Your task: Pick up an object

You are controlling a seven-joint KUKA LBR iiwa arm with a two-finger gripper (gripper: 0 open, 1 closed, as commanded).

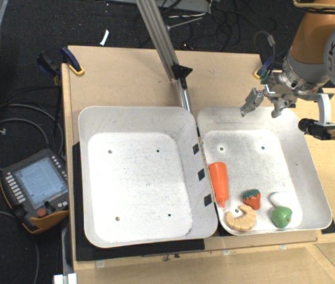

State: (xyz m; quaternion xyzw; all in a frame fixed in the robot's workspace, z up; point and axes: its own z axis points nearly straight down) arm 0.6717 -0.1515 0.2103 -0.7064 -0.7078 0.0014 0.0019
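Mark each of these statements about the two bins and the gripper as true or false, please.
1. The carrot lies in the right bin. True.
2. The gripper holds the green fruit. False: the fruit lies in the right bin, and the open gripper is above the far rim.
3. The strawberry lies between the carrot and the green fruit. True.
4. The cookie lies in the left bin. False: it lies in the right bin, at the near edge.
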